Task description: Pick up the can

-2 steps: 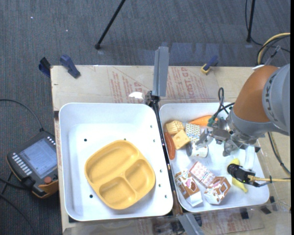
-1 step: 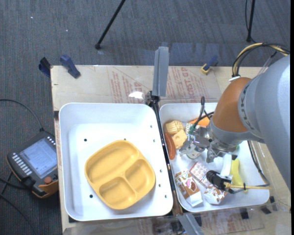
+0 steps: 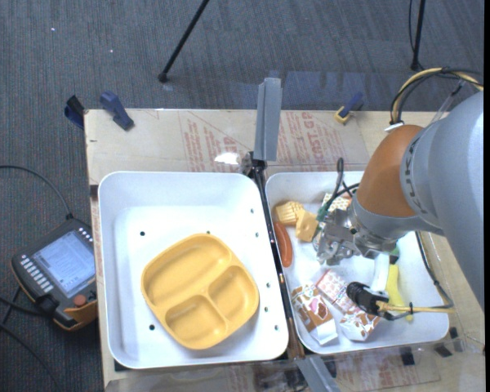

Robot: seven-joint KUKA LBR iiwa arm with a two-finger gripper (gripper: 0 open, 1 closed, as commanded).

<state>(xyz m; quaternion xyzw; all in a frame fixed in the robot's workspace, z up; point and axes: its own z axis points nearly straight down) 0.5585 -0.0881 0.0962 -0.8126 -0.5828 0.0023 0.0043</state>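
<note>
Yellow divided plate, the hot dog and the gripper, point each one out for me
yellow divided plate (image 3: 200, 300): camera view, on the ridge between its compartments.
hot dog (image 3: 284, 247): camera view, on the middle of its length.
gripper (image 3: 336, 247): camera view, on its metal body low over the right bin.

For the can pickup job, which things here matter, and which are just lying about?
Job in hand:
tool, down among the clutter
right bin, where it is working

Lying about:
yellow divided plate
left bin
toy hot dog
small cartons
control pendant

I cannot pick out the can itself.
</note>
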